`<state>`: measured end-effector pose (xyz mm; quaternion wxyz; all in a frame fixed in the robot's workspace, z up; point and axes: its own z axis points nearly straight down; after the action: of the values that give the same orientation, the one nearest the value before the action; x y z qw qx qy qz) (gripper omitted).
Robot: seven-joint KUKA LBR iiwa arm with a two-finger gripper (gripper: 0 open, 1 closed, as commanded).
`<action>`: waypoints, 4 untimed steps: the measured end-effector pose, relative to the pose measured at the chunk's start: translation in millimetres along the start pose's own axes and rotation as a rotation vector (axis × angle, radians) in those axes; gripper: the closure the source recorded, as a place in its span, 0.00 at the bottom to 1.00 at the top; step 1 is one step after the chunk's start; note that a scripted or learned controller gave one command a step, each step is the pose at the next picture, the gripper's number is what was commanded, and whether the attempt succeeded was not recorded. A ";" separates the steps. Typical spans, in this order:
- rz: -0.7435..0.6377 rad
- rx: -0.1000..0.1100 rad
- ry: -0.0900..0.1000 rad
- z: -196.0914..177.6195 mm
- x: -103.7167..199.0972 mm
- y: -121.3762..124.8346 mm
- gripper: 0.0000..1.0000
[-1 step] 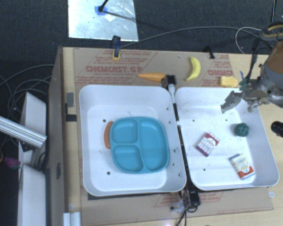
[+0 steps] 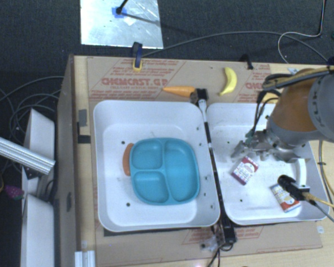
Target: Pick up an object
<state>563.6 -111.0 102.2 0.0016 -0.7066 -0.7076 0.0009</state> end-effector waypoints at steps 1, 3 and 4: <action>0.000 -0.003 -0.001 18.3 13.2 -23.0 0.00; -0.001 -0.006 0.000 7.5 13.2 -22.0 0.00; 0.001 -0.004 -0.001 18.4 18.1 -67.6 0.00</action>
<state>495.9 -92.9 84.1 0.0000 -0.7068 -0.7074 -0.0003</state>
